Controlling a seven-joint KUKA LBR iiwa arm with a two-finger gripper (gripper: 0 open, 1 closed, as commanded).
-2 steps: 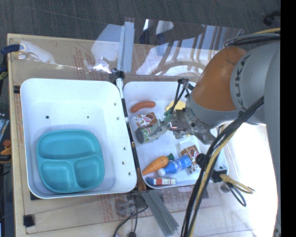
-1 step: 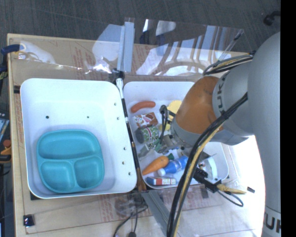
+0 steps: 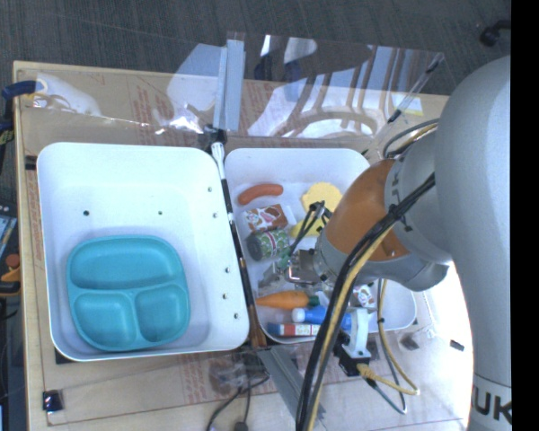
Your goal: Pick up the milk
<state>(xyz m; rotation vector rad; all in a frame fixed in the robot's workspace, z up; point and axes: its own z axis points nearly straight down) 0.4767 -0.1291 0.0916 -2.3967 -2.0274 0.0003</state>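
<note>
End effector (image 3: 298, 260): low inside the right-hand shallow white bin (image 3: 355, 162), at the middle of the clutter; whether it grips anything cannot be told.

Milk: probably the small white carton with blue and red print (image 3: 298, 329) lying flat at the bin's near wall, just beside a slim orange plastic carrot (image 3: 283, 301); identification uncertain.

Other contents: red-orange toy sausage (image 3: 260, 191), yellow rounded piece (image 3: 323, 196).

Left bin (image 3: 117, 164): teal three-compartment plastic tray (image 3: 128, 292).

Step judged: approach, pick not yet confirmed. Next move calls for shifting toward the near wall and closing across the carton's narrow sides, clear of the carrot.

divided tray (image 3: 128, 291) in left bin (image 3: 117, 164); sausage (image 3: 260, 191) in right bin (image 3: 278, 162).
</note>
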